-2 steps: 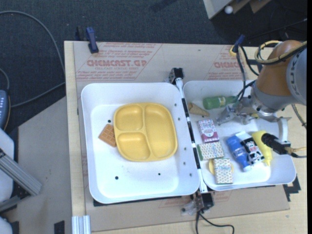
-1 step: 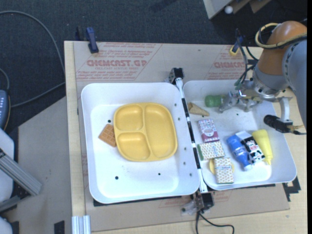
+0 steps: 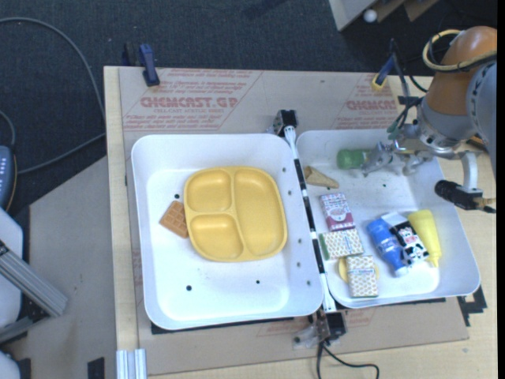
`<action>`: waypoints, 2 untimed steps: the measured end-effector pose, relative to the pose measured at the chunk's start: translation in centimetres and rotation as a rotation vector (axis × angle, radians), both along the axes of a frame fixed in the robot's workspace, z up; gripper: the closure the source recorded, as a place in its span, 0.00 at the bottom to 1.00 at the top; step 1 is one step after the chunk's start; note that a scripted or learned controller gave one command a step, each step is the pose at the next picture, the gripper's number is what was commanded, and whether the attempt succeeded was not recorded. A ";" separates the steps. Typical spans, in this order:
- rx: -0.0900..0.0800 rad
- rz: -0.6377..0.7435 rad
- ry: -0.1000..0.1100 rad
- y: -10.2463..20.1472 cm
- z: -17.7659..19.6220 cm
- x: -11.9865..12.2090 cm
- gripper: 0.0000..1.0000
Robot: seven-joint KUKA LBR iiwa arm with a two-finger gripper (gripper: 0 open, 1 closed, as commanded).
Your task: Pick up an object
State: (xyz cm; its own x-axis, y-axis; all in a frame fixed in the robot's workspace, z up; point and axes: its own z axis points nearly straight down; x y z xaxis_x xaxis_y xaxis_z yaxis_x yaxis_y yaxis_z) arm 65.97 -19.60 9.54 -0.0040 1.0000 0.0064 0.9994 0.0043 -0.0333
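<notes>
gripper (image 3: 377,158) low over the far end of the right bin (image 3: 461,279), arm reaching in from the right, orange band up by the wrist; just off its tip lies a small green object (image 3: 350,159), touching or nearly so, too close to call; whether the pincer is spread or closed, cannot tell from this angle, and nothing reads as held; looks like the approach step, lining up on that green piece; nearer in the same bin, a tan wedge (image 3: 319,178), a red-and-white packet (image 3: 336,209), a blue bottle (image 3: 388,244), a yellow bottle (image 3: 427,236); over in the left bin (image 3: 158,290), a yellow divided plate (image 3: 235,213) with a brown cracker (image 3: 174,219) beside it; next move, by my read, settle squarely over the green object, close, then lift straight.
</notes>
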 end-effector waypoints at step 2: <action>-0.005 -0.005 -0.031 6.2 -1.1 -12.4 0.00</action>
